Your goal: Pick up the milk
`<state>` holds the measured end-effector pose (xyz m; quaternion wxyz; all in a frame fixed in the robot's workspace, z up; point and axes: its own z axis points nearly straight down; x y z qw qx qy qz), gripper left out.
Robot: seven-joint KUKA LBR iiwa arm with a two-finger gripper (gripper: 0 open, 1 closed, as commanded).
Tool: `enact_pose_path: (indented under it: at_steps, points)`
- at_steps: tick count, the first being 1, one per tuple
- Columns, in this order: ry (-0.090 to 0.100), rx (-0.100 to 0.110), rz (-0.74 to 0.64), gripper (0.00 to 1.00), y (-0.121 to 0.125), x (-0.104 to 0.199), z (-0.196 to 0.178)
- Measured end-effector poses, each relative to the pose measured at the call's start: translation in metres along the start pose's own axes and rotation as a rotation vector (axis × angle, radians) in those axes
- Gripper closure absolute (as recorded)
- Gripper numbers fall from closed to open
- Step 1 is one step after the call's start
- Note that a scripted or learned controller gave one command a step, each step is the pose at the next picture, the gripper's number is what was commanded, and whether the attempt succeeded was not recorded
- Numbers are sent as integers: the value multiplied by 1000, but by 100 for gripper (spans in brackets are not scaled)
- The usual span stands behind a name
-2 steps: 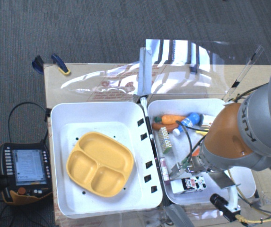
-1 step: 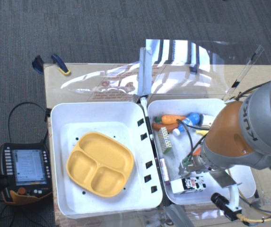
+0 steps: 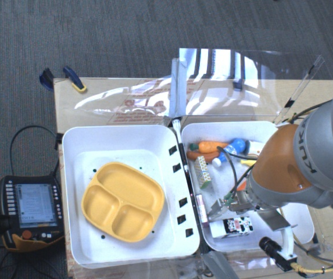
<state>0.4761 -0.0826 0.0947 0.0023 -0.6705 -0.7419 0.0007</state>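
Camera view shows the milk carton (image 3: 237, 225) lying untouched at the near edge of the right bin (image 3: 266, 127), with the end effector (image 3: 221, 205) low just beside its far-left corner, its grip state impossible to tell, so the pickup itself looks not yet done.

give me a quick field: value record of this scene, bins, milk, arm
left bin: holds a yellow divided tray
right bin: clutter of small items, incl. a carrot and a blue-capped bottle
milk: cow-patterned carton lying near the right bin's front edge
arm: reaches in from the right, over the right bin
end effector: low over the right bin, just above the milk; grip state unclear
milk held: not evident
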Motion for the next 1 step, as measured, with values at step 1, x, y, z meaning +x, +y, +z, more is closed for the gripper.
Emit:
enact_pose_path:
  at_steps: [1]
  points:
    - [-1,-3,20,0,-7,-65,8]
